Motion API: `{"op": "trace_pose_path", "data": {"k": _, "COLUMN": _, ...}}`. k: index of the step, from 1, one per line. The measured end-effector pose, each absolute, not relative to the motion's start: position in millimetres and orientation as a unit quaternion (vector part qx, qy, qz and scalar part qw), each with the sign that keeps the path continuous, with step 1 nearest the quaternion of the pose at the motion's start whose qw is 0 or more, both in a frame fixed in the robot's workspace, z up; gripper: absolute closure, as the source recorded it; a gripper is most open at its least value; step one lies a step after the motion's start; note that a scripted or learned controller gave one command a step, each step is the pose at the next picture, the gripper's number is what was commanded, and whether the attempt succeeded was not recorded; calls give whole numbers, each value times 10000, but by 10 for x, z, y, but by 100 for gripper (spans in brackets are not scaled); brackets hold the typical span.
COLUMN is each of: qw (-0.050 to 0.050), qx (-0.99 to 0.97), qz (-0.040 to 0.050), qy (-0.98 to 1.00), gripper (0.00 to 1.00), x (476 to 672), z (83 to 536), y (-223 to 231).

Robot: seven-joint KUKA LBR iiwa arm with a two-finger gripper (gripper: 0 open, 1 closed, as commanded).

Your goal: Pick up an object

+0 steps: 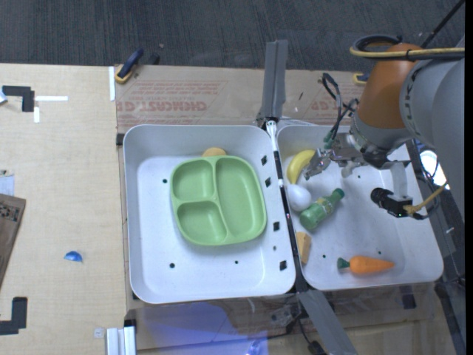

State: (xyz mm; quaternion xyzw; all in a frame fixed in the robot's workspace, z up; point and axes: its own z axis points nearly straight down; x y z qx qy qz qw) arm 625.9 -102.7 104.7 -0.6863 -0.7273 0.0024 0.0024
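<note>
The arm [414, 87] comes in from the right and hangs over the back of the right bin [414, 272], its orange band up high and the gripper [323, 163] reaching down toward the bin's rear left part. From here I cannot tell how the gripper is set; nothing shows clearly in its grasp.

Just beside the gripper, on its left, lies a yellow banana [298, 164], curved along the bin's left wall. In front of that sits a white egg-like ball [298, 196], and touching or nearly touching it a green bottle [321, 208] lying on its side, neck pointing up toward the arm. A small tan piece [304, 247] rests further forward by the left wall. The orange carrot [367, 265], green top to the left, lies near the front edge, well apart from the gripper.

In the left bin [148, 265] a green divided plate [219, 199] sits roughly in the middle, with a yellow-orange thing [214, 152] peeking out behind its far rim.
</note>
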Motion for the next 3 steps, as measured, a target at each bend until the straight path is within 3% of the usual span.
{"op": "trace_pose_path", "data": {"k": 1, "qw": 20, "qx": -6592, "qz": 16, "qy": -7520, "gripper": 0, "x": 5801, "z": 885, "y": -997}}
{"op": "trace_pose_path", "data": {"k": 2, "qw": 27, "qx": -6610, "qz": 31, "qy": -7504, "gripper": 100, "x": 5804, "z": 946, "y": -1023}}
{"op": "trace_pose_path", "data": {"k": 3, "qw": -1, "qx": -7012, "qz": 9, "qy": -7129, "gripper": 100, "x": 5642, "z": 2257, "y": -637}}
